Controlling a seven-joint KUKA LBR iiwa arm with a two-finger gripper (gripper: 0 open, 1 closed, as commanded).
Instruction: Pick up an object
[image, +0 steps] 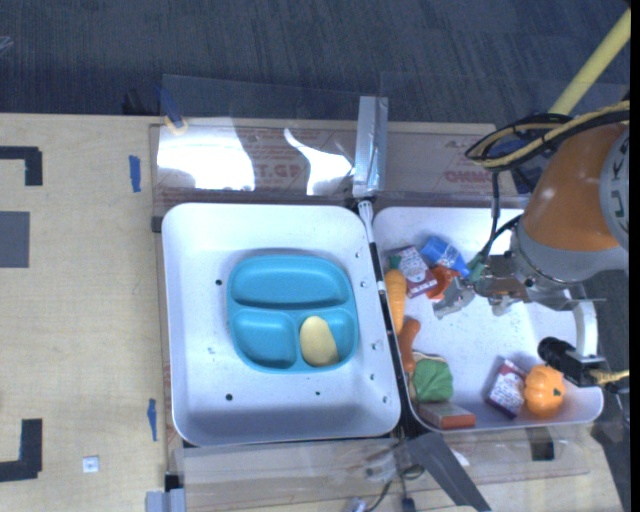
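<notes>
Nearest the camera, along the front of the right bin (560, 425), lie a red block (455, 420), a green item (433, 380), a purple packet (506, 387) and a small orange pumpkin (545, 390). Farther back, the gripper (452, 298) hangs low among an orange carrot (397, 292) and a blue-and-red packet (432, 262). Jaw state: cannot tell. Nothing is visibly held; the pick appears not yet done. The left bin (190, 300) holds a blue tray (290, 310) with a yellow object (318, 340).

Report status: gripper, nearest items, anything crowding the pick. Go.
Gripper low in right bin, fingers unclear. Blue packet and orange carrot close beside it. Yellow lemon sits in blue tray, left bin.
</notes>
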